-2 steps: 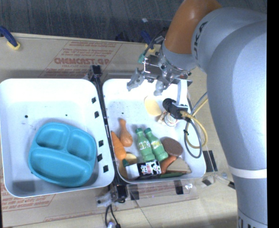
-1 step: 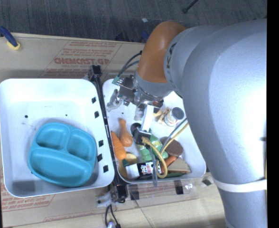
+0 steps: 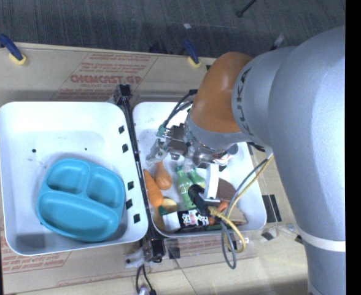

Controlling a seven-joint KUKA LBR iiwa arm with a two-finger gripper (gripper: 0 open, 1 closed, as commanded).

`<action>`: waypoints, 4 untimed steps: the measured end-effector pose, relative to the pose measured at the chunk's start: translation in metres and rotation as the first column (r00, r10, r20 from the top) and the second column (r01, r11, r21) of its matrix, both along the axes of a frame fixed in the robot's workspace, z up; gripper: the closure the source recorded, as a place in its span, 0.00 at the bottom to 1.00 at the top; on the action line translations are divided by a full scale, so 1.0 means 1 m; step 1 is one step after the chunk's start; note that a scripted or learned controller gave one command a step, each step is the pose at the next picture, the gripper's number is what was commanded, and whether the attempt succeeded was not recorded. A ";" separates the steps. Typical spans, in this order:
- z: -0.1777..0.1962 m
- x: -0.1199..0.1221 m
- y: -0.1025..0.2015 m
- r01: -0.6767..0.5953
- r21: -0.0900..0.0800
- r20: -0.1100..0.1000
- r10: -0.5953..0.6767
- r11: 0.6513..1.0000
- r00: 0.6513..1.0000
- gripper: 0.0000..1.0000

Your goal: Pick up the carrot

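The carrot [image 3: 152,193] is a long orange piece lying along the left wall of the right bin [image 3: 145,117], towards its front. A shorter orange piece [image 3: 163,176] lies just beside it, further back. My gripper [image 3: 162,146] hangs low over the middle of the right bin, right above and behind these two orange pieces. The grey arm with its orange band covers much of the bin's right side. Nothing can be seen held in the gripper.
A green bottle [image 3: 185,188], a black-labelled item [image 3: 191,219] and a brown object [image 3: 225,192] crowd the right bin's front. A yellow cable [image 3: 232,229] loops over its front edge. The left bin [image 3: 21,121] holds a blue divided plate [image 3: 81,199].
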State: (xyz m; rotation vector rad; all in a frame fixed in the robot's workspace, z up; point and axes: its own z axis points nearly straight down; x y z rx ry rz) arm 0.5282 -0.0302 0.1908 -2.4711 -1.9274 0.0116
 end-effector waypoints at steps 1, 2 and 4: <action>0.000 -0.048 0.003 -0.262 0.003 0.000 0.262 0.965 0.965 0.00; -0.086 -0.049 -0.061 -0.090 -0.004 0.015 0.090 0.996 0.996 0.00; -0.099 0.030 -0.068 0.138 -0.001 0.001 -0.138 0.990 0.990 0.00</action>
